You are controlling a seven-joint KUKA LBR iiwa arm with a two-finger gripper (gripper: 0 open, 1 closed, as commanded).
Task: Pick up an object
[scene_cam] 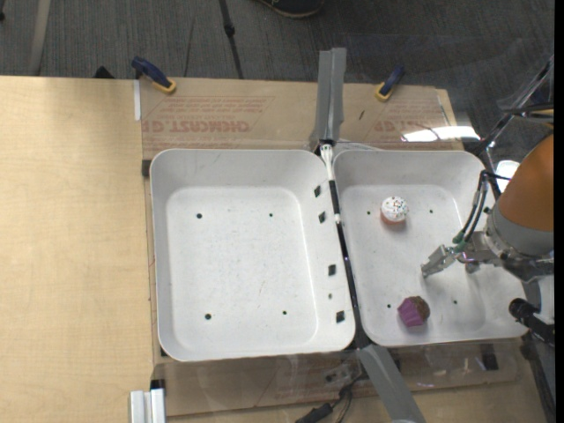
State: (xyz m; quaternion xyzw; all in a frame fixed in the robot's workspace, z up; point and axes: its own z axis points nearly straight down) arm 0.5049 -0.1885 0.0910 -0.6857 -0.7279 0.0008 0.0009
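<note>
A pale wooden bench [62, 236] runs down the left side, seen from above at a slant. A sheet of brown cardboard [211, 117] lies across its far part, held by two clamps with blue and yellow handles, one [152, 73] at the sheet's far left corner and one [389, 82] near its far right.

Two shallow white bins sit side by side on the cardboard, their inner rims touching along a row of small dark clips. The left bin [176, 263] shows a bare white floor with a few small dark holes. A grey bar [330, 95] runs away from the seam between the bins toward the far edge.

In the right bin [370, 263], a small round white ball with coloured speckles [394, 210] rests in the far half, near the middle. A crumpled purple object [413, 312] lies near the front rim, also roughly central, well apart from the ball.

The gripper [434, 263] hangs over the right half of this bin, between the two objects and to their right, touching neither. Its thin metal fingers point left and look drawn close together with nothing between them. The arm's orange band [533, 192] shows at the right edge, above the grey wrist.
</note>
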